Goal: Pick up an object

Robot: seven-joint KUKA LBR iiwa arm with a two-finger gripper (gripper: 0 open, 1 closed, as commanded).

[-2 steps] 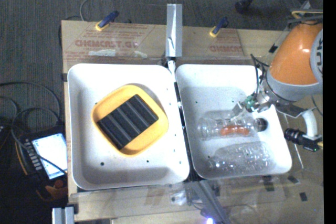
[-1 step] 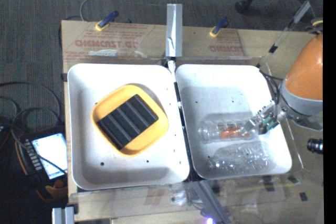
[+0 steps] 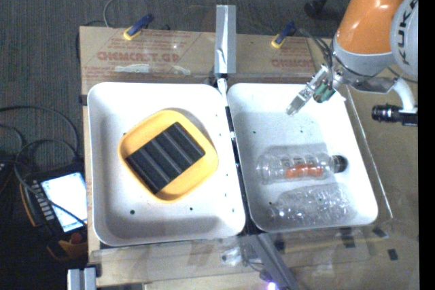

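The gripper (image 3: 297, 107) hangs over the right bin (image 3: 363, 166), its state I cannot tell; the clear bottle (image 3: 299, 167) looks light, slippery, best pinched across its middle.

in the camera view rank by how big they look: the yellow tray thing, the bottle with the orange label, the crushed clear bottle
1. Yellow tray with black ridged insert, left bin: clearly largest.
2 and 3. Bottle with the orange label and crushed clear bottle, right bin: they look about alike in length and width, so I won't rank them.
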